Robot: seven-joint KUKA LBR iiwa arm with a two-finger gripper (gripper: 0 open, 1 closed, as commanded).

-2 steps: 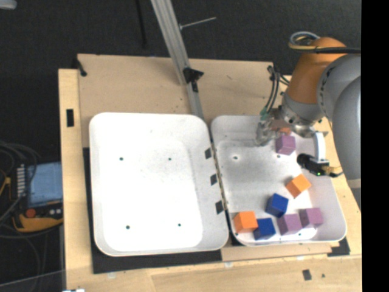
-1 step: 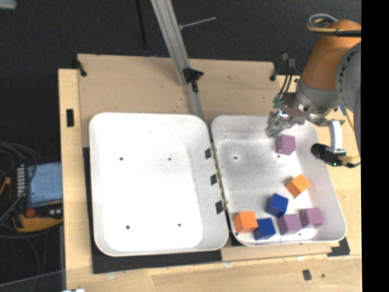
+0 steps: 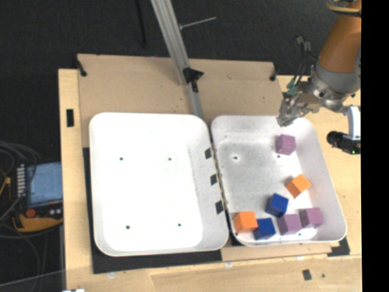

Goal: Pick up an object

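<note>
Seven small blocks lie loose in the right bin (image 3: 325, 163), and none is lifted, so the pick is judged not yet made. Nearest the end effector is a purple block (image 3: 285, 143), alone toward the bin's far edge. An orange block (image 3: 298, 185) sits closer to the right wall, and the rest crowd the bin's near edge: a blue block (image 3: 277, 204), a second orange block (image 3: 245, 221), a second blue block (image 3: 264, 229) just beside it, and two purple blocks (image 3: 290, 223) (image 3: 313, 216) toward the near right corner. The end effector (image 3: 287, 117) hangs at the bin's far rim, just beyond the lone purple block and apart from it; nothing shows between its tips, and whether they stand apart or together cannot be told from this slant. Left to do, by this reckoning: come down over a block, close on it, and raise it. The left bin (image 3: 152, 181) lies beside the right one on the worktop (image 3: 70, 163).
</note>
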